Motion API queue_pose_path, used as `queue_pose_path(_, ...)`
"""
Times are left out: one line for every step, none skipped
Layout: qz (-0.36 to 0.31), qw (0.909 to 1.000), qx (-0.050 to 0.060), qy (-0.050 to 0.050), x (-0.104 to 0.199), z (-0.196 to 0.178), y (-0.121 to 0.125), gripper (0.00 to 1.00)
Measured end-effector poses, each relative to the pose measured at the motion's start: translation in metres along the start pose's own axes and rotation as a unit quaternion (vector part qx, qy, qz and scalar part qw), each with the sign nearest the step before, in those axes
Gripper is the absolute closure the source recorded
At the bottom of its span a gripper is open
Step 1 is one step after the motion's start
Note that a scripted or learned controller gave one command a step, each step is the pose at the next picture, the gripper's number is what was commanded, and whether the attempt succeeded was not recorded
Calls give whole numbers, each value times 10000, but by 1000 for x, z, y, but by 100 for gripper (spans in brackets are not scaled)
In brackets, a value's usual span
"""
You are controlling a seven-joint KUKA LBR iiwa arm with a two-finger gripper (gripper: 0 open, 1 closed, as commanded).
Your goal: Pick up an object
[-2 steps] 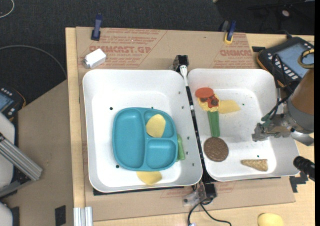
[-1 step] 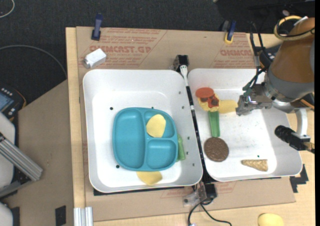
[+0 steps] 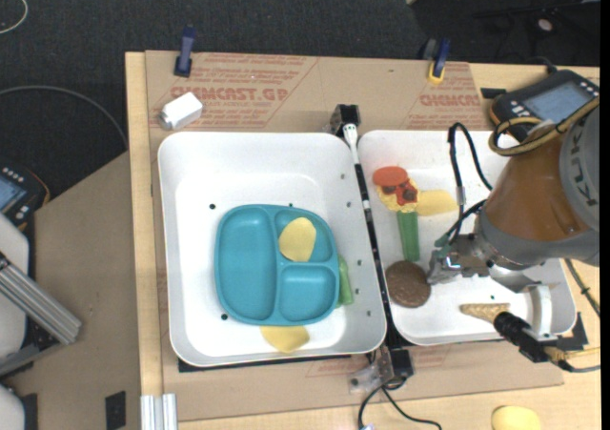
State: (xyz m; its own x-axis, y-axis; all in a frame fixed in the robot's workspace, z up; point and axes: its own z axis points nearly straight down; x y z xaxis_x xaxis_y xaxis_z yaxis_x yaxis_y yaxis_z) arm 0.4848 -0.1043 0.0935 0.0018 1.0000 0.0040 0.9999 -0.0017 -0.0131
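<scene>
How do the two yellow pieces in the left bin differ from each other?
The yellow piece on the tray lies in the upper right compartment of the teal tray; the yellow piece below the tray lies on the bin floor, partly hidden by the tray's edge. The first looks upright-oval, the second flatter and wider. Both are pale yellow.

The arm (image 3: 548, 199) enters from the right of the camera view, its grey body carrying an orange band above the wrist. The wrist is angled downward and to the left. The claw (image 3: 446, 264) sits low at the end of the wrist. Its metal tip is partly hidden, so the finger state cannot be determined.
</scene>
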Motion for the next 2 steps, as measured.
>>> queue_pose_path(28, 10000, -70, -49, -85, 9, 1, 100)
queue_pose_path(-58, 9999, -88, -7, 3, 8, 50, 100)
